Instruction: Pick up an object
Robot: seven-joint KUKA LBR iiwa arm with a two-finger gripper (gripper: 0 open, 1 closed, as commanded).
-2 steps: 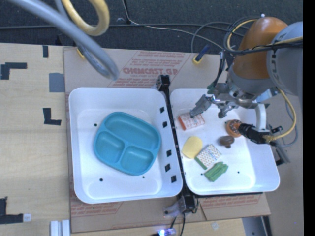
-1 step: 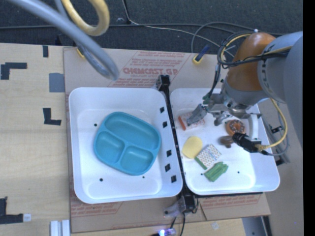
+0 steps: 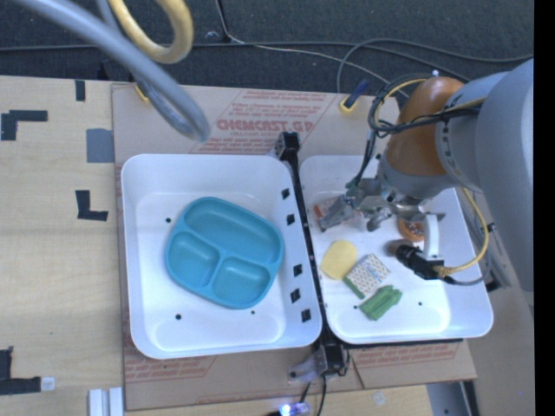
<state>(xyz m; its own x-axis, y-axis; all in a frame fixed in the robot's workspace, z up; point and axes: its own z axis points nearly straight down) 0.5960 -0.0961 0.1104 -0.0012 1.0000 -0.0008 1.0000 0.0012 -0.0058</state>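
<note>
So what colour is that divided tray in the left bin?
Light blue; the tray shows plainly in the camera view.

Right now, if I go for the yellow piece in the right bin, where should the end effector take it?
Probably across the narrow middle of the yellow piece, coming straight down. It lies flat, a rounded shape with bare bin floor on its left and upper sides; the green-edged sponge crowds its lower right, so set the fingers upper-left to lower-right clear of that.

Loose pieces in the right bin (image 3: 464,315)

A pale yellow rounded piece (image 3: 339,258) lies flat near centre; touching it at 4 o'clock, a white-and-green checked block (image 3: 367,274); just beyond, at 5 o'clock, a green knobbly piece (image 3: 381,302) lies slanted.
</note>
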